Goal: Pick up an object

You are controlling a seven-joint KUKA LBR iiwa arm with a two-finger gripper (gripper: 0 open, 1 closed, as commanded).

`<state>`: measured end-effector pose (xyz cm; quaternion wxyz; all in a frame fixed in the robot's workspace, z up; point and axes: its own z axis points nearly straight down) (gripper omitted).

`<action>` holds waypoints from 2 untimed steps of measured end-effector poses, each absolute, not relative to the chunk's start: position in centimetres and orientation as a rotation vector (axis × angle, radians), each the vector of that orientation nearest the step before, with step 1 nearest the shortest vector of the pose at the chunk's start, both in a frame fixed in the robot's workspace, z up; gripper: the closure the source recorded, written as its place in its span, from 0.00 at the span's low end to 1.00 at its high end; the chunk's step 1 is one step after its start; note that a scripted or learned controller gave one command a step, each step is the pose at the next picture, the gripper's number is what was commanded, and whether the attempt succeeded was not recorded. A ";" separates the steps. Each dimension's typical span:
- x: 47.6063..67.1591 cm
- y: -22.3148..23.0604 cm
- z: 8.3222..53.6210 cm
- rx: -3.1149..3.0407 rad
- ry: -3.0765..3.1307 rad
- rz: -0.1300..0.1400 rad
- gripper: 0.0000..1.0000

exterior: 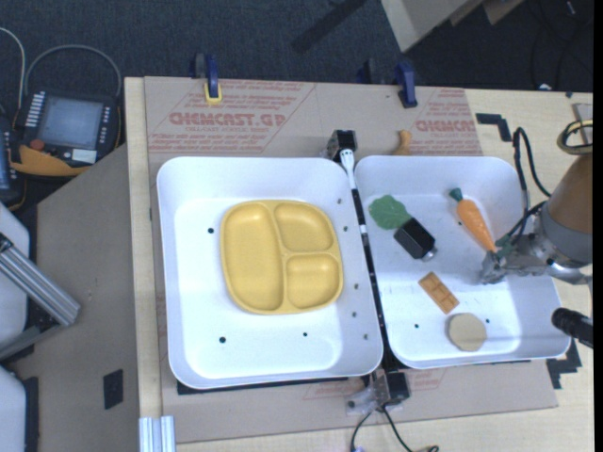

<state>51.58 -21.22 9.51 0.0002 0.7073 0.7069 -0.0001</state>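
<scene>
1. While I watch from the overhead camera, the counter (283, 111) carries two shallow white bins side by side, the left bin (188, 281) and the right bin (499, 337), their inner rims touching along the middle.
2. I see a yellow divided plate (280, 254) with three compartments lying flat near the centre of the left bin.
3. In the right bin I count five loose things: a green leaf-shaped piece (386, 211) toward the upper left, a small black block (414, 238) just beside it and partly overlapping its lower right edge, and a toy carrot (474, 221) with a green tip lying at a slant toward the upper right.
4. Lower down I see a small orange-brown rectangular piece (438, 292) near the bin's middle, and a round tan disc (465, 331) near the front wall, just below and to the right of that piece.
5. The arm (573, 224) enters from the right edge, and its gripper (497, 264) sits low inside the right bin near the right wall, just below the carrot's lower end.
6. I cannot tell from this angle how wide the gripper is spread, and I see nothing clearly caught in it.
7. The carrot is the nearest thing to the gripper; whether they touch I cannot say.
8. A handheld control pendant (66, 125) lies off the counter at the upper left.
</scene>
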 end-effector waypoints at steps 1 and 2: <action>51.5 -20.4 14.3 2.216 2.219 0.003 1.00; 51.5 -21.2 18.9 2.216 2.216 0.003 1.00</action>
